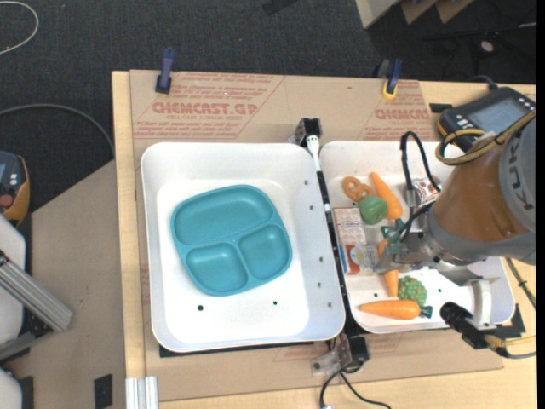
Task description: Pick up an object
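Arm's down in the right bin (pixel 502 290), fingers (pixel 394 247) hidden low among the toy food, can't tell their state. Carrot (pixel 391 309) at 6 o'clock untouched, so nothing's lifted yet.

Bright, even overhead light; soft shadows.

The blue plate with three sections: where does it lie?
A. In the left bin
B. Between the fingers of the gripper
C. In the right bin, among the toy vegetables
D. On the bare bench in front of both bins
A. The blue plate lies flat on the floor of the left bin, alone, while the carrots and other toy food are in the right bin.
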Motion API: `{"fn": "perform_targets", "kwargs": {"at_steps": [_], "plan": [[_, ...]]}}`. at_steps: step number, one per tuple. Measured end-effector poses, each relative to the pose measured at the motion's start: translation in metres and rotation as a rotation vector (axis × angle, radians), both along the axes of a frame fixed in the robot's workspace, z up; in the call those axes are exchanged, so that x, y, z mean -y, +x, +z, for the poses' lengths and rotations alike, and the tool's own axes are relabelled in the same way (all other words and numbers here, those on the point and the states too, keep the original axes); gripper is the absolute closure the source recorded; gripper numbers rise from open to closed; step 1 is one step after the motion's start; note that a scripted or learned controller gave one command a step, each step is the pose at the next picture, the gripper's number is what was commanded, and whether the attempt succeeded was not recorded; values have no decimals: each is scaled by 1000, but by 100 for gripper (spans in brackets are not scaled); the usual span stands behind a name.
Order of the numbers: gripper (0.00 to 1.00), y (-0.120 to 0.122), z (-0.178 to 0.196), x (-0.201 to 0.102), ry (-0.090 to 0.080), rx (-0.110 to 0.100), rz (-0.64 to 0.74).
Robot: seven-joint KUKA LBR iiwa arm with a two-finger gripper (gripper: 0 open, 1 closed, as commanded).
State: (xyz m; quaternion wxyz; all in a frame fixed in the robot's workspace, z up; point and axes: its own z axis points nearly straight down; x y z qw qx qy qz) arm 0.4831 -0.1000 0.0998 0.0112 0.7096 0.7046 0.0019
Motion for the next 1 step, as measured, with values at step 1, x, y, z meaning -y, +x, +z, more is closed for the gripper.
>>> {"fn": "perform_targets", "kwargs": {"at_steps": [1], "plan": [[100,-2,90,-58,15,-9,14]]}}
